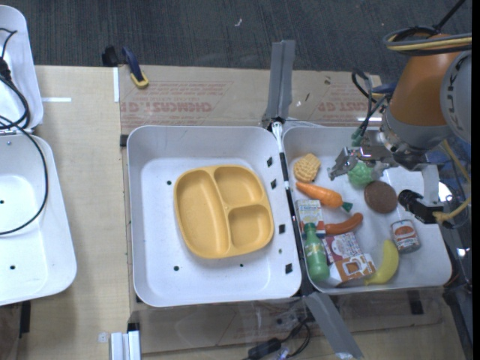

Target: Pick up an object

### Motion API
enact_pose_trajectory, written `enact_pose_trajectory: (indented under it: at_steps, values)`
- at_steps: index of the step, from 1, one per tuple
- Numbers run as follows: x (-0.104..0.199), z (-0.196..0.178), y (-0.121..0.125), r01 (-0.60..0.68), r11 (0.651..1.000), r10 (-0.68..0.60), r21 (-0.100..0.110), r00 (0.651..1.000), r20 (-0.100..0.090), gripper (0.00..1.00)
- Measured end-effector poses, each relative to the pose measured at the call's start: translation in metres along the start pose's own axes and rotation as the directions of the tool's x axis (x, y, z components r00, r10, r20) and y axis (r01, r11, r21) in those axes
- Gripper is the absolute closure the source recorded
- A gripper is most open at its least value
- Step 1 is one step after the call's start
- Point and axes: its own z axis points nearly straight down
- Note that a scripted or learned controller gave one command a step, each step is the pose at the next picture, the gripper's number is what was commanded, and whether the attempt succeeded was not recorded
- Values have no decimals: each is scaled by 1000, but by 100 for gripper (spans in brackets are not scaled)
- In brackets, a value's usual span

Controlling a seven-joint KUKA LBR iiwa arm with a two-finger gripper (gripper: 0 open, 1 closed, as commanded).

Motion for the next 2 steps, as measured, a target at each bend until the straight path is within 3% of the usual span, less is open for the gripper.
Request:
enact_pose_trajectory:
  at_steps: [1, 2]
  values:
    - [5, 67, -29, 54, 998, -54, -9, 999, 1, 0]
    - [5, 60, -29, 50, 999, -50, -7, 999, 1, 100]
